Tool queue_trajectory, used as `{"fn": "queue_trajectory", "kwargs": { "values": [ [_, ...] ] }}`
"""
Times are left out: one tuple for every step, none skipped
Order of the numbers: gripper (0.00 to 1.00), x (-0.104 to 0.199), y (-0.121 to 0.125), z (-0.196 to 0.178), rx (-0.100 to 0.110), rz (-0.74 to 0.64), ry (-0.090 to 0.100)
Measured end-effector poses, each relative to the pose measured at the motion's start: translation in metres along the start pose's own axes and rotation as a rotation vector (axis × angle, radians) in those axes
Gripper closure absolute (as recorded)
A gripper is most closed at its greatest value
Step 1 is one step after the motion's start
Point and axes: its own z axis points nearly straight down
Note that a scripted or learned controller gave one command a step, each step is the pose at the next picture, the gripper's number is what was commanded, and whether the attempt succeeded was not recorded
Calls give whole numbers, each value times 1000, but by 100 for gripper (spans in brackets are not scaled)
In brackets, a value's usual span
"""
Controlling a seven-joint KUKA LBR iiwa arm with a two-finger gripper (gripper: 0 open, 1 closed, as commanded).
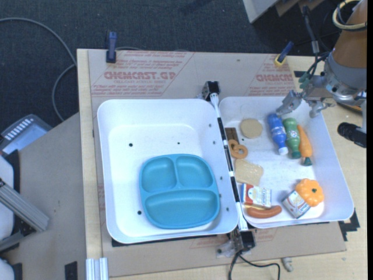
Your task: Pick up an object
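My gripper [303, 105] hangs over the far right of the right bin [337, 174]. It is open, its two grey fingers spread apart with nothing between them. Just below it lie a blue bottle [277, 133], a green bottle [292, 136] and an orange carrot [304, 143], side by side. A round tan cookie [252, 128] lies left of the bottles. Further forward are a pretzel [238, 151], a slice of bread [249, 171], a small carton [256, 196], a sausage [263, 212], a small box [296, 204] and an orange pepper [309, 191].
The left bin [116, 127] holds a blue divided plate [179, 190]. The two bins meet along a black strip with clamps [211, 90] at the far end. The arm's orange band [352, 48] rises at the right edge. Cardboard [151, 72] lies behind the bins.
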Motion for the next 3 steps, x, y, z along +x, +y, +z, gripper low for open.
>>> {"fn": "queue_trajectory", "kwargs": {
  "values": [
    [0,4,29,123,-3,-1,-1],
    [100,4,29,113,-5,-2,-2],
    [100,89,-73,26,1,-2,2]
  ]
}}
